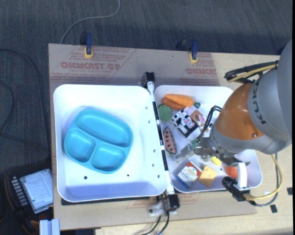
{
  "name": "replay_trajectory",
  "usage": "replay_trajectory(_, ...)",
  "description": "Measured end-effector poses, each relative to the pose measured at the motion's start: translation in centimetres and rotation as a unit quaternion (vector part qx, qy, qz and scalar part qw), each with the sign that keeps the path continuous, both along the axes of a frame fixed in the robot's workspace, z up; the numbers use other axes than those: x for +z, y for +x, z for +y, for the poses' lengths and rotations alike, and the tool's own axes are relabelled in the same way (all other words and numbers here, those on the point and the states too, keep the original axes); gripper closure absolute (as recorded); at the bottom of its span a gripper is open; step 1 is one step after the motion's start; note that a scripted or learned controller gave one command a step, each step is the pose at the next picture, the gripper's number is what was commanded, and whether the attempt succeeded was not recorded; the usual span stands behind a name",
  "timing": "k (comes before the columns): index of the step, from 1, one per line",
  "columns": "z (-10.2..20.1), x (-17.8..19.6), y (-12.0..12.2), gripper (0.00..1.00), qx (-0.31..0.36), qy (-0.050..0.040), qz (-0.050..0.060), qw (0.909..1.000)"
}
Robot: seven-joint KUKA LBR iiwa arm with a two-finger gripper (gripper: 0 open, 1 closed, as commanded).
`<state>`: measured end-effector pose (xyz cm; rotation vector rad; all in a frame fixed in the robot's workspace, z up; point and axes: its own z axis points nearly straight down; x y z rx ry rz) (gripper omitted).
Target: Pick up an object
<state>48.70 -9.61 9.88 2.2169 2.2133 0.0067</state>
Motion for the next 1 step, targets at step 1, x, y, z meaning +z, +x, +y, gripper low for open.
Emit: replay_trajectory(1, -0.03, 0.95, 0.02, 1.00, 0.000, -0.0002, 0.000, 1.0000)
